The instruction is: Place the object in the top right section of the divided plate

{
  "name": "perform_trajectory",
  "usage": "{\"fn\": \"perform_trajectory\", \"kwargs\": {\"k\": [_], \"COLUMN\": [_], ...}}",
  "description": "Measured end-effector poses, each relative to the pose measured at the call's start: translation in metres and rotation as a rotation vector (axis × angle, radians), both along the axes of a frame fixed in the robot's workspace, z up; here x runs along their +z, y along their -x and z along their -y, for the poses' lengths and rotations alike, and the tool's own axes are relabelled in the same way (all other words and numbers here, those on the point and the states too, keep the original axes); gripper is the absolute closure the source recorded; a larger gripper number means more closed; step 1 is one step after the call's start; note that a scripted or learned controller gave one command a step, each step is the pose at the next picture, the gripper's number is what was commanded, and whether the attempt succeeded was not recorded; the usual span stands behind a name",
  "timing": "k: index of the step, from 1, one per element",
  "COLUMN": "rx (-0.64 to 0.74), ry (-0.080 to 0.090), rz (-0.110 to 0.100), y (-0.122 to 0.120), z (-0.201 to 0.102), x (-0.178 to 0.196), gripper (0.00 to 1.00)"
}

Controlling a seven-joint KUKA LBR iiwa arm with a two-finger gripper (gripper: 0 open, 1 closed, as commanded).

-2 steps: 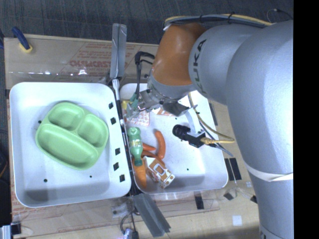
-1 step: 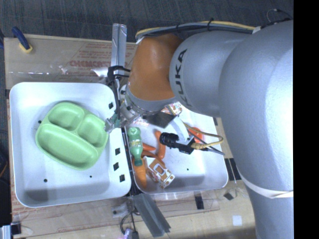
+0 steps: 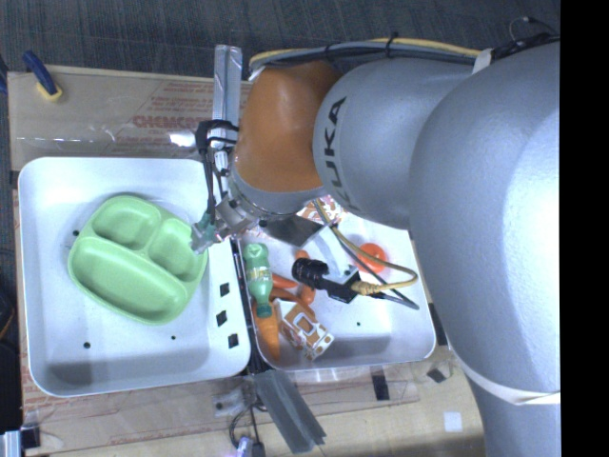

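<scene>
A green divided plate [image 3: 133, 265] lies in the left bin [image 3: 57, 350]. It has one long section along its lower left and two smaller ones on its upper right side. My gripper [image 3: 206, 233] hangs at the plate's right rim, beside the small section nearest the bin divider. The tip looks pale teal and grey, and I cannot make out any object at it. The grey arm with its orange band [image 3: 281, 131] reaches in over the right bin and hides much of it.
In the right bin [image 3: 409, 336] lie a green bottle [image 3: 255, 269], orange carrot-like pieces [image 3: 271, 324], a small patterned box [image 3: 306, 333] and an orange-red ball [image 3: 373, 253]. A blue clip [image 3: 40, 72] sits on the bench at the far left.
</scene>
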State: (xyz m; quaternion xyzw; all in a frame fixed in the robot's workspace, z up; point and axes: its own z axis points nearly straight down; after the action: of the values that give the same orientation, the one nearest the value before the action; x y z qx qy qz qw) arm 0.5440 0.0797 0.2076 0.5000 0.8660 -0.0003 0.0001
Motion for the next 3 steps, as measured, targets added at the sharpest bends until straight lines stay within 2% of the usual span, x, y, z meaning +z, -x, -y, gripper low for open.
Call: {"fn": "perform_trajectory", "kwargs": {"k": [1,2,3], "rx": [-0.001,0.148,0.151], "ry": [0.0,0.0,0.002], "rz": [0.0,0.003,0.005], "y": [0.0,-0.009,-0.01], "z": [0.0,0.023,0.023], "x": [0.0,-0.002,0.008], "gripper": [0.0,0.0,1.0]}}
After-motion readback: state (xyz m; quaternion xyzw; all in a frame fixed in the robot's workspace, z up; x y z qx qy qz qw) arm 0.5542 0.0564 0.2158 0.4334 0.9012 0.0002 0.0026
